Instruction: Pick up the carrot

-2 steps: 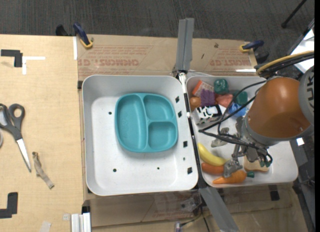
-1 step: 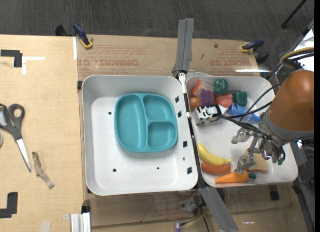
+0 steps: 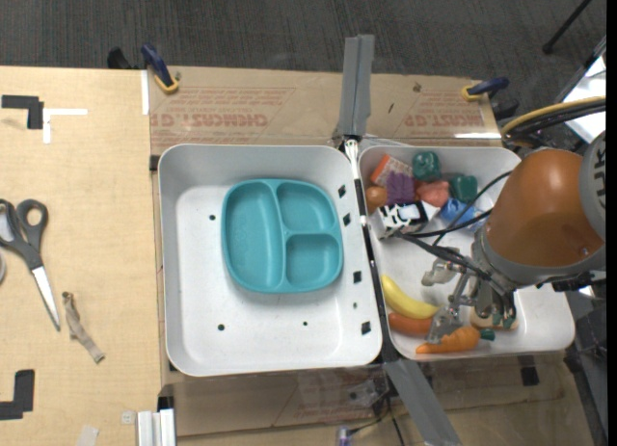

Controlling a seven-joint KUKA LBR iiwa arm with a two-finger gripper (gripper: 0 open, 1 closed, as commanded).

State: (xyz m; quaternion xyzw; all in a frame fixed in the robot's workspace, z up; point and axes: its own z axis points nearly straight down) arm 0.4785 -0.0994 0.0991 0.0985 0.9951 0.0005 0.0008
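**Orange-Banded Arm, Metal Gripper**

Broad, rounded orange band (image 3: 545, 208) over a grey wrist section. Black cables (image 3: 453, 232) looped off the wrist side. Below, a small silver metal gripper (image 3: 453, 319) with thin fingers and exposed fittings.

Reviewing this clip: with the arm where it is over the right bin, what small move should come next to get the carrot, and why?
Probably a short, straight descent. The gripper hangs right over the carrot, which lies flat near the front wall of the right bin. The banana sits close on the carrot's left, so sideways drift risks catching it. I cannot tell how the fingers are set.
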